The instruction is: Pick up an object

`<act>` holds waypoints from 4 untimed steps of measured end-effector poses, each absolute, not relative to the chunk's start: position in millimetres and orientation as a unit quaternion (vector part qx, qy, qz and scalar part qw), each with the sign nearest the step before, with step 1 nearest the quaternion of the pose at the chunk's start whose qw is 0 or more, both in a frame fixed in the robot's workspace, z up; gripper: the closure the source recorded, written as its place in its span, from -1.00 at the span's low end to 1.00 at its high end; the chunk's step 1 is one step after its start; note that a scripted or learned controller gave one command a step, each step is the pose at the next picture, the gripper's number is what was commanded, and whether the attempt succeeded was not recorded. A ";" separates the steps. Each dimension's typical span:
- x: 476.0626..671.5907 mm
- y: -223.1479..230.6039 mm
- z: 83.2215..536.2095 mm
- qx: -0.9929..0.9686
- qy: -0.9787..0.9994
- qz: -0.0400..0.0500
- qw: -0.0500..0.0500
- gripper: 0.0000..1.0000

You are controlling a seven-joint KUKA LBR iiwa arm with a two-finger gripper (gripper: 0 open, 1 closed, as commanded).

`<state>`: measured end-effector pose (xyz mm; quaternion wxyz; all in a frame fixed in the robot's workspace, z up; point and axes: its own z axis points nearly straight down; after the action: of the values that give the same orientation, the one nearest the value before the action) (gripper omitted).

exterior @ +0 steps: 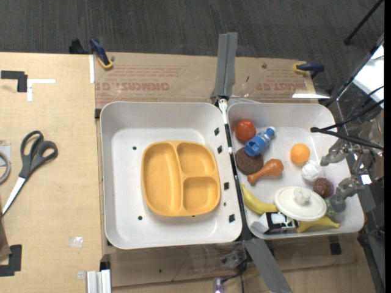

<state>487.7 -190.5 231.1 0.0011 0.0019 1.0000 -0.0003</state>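
Well, from the camera view above the bench, the gripper hangs at the three o'clock edge of the right bin, over its rim; whether it is clenched or released I cannot tell, and nothing shows held in it.

The pickable things all lie in that bin. Nearest, at the gripper's nine o'clock, are a small white piece and a dark ball. I would judge either the handiest target, taken with a straight drop so the crowded neighbours stay put.

Counted: one orange ball, one tomato, one blue bottle, one drumstick, one banana, one white lid. The left bin holds one yellow divided plate.
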 end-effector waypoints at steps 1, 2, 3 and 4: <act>546.1 -165.2 109.1 0.027 1.000 -0.001 0.002 -1.00; 579.0 -109.5 92.4 0.051 0.999 0.000 0.002 -1.00; 589.6 -93.4 93.2 0.110 0.994 0.000 0.002 -1.00; 591.5 -95.6 104.8 0.109 0.994 -0.003 0.006 1.00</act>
<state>591.5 -95.6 104.8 0.0060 0.1091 0.9940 -0.0028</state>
